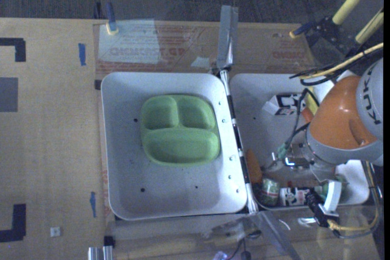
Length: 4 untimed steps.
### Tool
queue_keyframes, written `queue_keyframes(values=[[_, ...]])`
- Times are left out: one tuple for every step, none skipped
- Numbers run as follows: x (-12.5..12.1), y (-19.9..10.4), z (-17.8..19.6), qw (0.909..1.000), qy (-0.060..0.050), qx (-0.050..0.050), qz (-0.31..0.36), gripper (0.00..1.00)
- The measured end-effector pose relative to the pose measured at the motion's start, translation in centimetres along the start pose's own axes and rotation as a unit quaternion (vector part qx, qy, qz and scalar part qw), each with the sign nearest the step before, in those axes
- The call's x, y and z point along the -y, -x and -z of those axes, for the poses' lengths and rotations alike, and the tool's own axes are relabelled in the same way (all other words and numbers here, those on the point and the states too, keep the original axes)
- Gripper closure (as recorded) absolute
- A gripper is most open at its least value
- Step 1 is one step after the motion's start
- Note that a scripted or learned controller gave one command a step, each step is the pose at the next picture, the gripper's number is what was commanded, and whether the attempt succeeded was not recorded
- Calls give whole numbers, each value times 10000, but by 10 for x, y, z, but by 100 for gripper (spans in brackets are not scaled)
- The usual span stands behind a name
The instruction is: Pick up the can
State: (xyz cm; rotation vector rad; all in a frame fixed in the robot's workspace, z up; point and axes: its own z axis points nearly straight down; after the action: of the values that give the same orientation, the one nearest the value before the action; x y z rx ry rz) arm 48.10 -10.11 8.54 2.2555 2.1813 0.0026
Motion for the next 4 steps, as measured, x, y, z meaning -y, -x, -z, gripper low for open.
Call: queue_keyframes(values=[[-1,1,8,10000,2,-2,-12,100],[-84,-48,162,9993,-29,-3,374,100],[-13,-41,145,9776,-45,-21,2103,100],[1,-46,175,9776,-29,-10,2102,100]])
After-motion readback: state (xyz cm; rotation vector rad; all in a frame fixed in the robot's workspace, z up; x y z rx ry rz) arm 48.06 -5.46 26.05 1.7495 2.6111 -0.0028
